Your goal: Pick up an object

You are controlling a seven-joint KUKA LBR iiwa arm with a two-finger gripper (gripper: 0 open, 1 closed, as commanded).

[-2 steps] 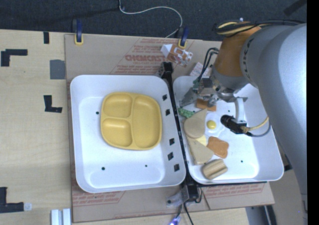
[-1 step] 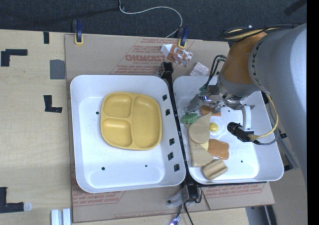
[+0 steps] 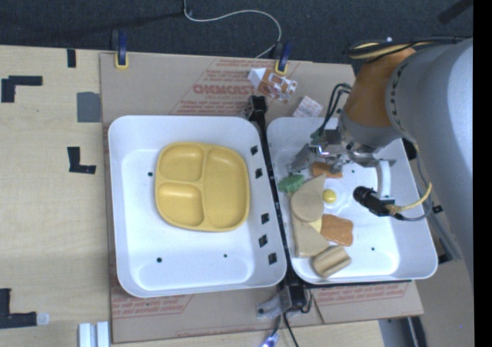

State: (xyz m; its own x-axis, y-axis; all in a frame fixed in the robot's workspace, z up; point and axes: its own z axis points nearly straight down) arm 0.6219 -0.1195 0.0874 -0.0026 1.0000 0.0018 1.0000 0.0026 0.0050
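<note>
The right bin holds a pile of toy food: a green piece, a beige round slice, a small yellow piece, an orange-brown piece, a tan roll and an orange piece. My gripper hangs low over the upper left part of this bin, right above the orange piece and close to the green one. I see nothing clearly held between its fingers. The arm's grey body and orange band cover the bin's upper right.
The left bin carries a yellow divided plate at its middle. A black divider runs between the bins. A small wrapped item and a white tag lie on the cardboard behind the bins. A cable loops at the back.
</note>
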